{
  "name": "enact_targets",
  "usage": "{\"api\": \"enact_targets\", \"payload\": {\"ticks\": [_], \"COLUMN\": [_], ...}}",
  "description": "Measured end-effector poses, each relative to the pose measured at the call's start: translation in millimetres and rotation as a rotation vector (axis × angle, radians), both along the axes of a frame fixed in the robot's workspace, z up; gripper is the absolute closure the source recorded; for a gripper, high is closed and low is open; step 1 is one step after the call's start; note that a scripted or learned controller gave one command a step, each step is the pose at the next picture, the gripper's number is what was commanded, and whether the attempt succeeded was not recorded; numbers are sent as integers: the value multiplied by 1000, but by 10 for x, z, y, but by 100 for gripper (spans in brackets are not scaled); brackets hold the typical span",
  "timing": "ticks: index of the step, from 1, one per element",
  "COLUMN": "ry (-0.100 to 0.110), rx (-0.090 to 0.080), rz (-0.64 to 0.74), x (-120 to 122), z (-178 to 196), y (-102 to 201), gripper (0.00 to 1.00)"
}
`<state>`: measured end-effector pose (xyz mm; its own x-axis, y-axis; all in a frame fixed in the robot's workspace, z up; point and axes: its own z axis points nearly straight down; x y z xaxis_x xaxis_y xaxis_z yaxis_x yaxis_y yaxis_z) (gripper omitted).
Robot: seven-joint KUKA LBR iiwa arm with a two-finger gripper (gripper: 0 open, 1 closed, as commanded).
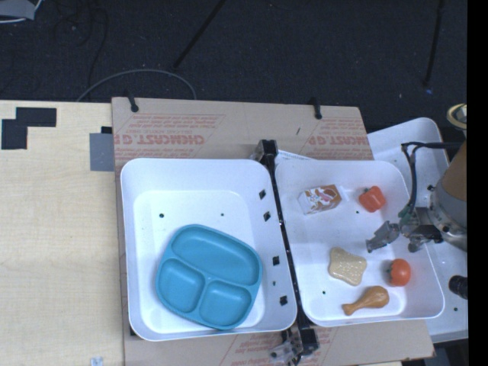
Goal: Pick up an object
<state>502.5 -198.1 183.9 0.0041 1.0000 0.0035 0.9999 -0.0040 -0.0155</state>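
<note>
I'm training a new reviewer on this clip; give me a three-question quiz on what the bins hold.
1. True or false: the blue divided plate lies in the left bin.
2. How many items lie in the right bin?
3. Which item lies nearest the gripper? A) snack packet B) chicken drumstick C) lower tomato

Key: 1 true; 2 five, counting the bread slice and upper tomato; 3 C.

left bin (pixel 152 175): white, holds blue divided plate (pixel 208 276)
cardboard sheet (pixel 229 132): lies under both bins
bench (pixel 53 242): pale wood
</note>
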Motion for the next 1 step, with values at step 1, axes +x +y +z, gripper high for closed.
{"api": "enact_targets", "payload": {"ticks": [1], "ry": [-12], "rx": [-2], "rz": [4], "x": [31], "z": [76], "y": [4], "gripper": [0]}}
